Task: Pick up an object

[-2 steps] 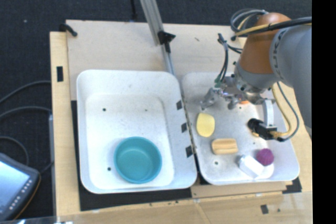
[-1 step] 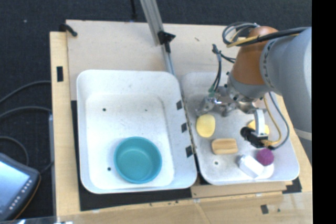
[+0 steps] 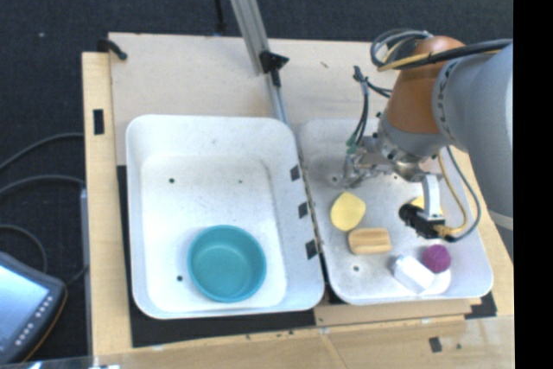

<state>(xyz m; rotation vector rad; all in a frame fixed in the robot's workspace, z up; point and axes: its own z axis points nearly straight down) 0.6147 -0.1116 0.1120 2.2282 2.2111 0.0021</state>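
Observation:
My gripper (image 3: 352, 171) hangs over the upper left part of the right bin (image 3: 324, 143), just above and left of a yellow rounded piece (image 3: 347, 211). A tan block (image 3: 369, 241) lies below the yellow piece. A purple ball (image 3: 435, 257) and a white block (image 3: 413, 273) rest near the bin's lower right corner. Nothing shows between the fingers, which are too small and dark to read.
The left bin (image 3: 173, 151) holds a teal bowl (image 3: 227, 263) in its lower middle. A slanted metal rail (image 3: 246, 9) runs from the top down to the gap between the bins. The arm's grey body and orange band cover the right bin's upper right.

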